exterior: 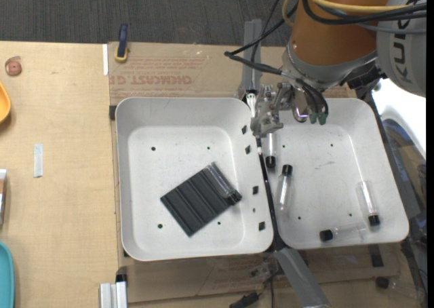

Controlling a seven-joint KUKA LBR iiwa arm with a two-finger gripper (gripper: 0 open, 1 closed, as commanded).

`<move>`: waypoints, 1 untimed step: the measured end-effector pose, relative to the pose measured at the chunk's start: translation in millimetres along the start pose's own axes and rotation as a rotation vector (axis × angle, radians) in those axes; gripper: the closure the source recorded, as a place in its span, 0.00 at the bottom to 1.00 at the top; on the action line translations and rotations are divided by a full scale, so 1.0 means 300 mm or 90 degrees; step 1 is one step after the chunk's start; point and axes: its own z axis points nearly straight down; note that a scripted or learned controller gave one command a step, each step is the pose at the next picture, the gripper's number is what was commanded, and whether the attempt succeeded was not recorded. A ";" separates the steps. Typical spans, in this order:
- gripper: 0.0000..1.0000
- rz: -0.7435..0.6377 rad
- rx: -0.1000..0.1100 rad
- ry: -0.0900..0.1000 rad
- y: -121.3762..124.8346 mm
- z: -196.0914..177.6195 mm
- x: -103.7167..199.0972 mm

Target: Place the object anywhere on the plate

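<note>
A dark grey ribbed plate (193,203) lies tilted in the left bin (135,164). A clear tube with a black cap (224,184) rests on the plate's right corner. My gripper (264,127) hangs over the wall between the two bins, above and to the right of the plate. It is shut on another clear tube (268,147), which hangs down from the fingers with its black cap at the bottom.
The right bin (339,144) holds three loose capped tubes: one near its left wall (283,184), one at the right (366,201) and one along the front (342,232). Cables hang around the wrist. Cardboard lies behind the bins.
</note>
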 end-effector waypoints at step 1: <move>1.00 -0.134 -0.001 -0.002 0.173 -0.233 -0.101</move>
